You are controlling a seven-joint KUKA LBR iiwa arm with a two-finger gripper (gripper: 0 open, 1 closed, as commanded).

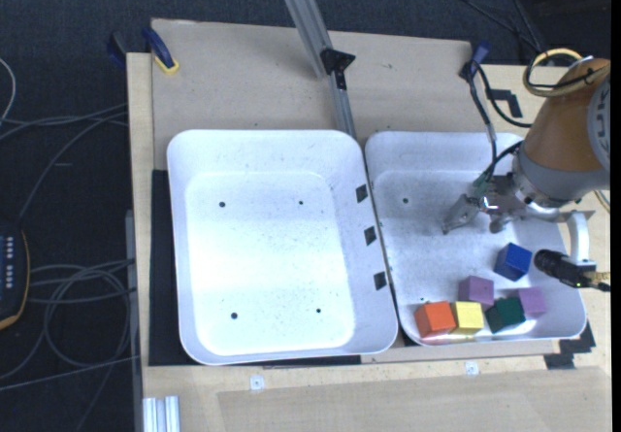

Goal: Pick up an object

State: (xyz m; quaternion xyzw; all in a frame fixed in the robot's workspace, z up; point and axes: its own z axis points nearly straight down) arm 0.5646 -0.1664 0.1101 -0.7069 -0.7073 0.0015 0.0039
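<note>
Two white bins sit side by side on the tabletop, the left bin and the right bin. The arm hangs over the right one, its tool spread open with nothing in it. Cubes cluster well apart from it along the near edge: blue, orange, yellow, green, plus two purple ones.

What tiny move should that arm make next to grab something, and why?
Probably shift toward the blue block and descend: the gripper hangs over bare floor of the right bin, holding nothing, and that block is the nearest and stands apart from the others.
</note>
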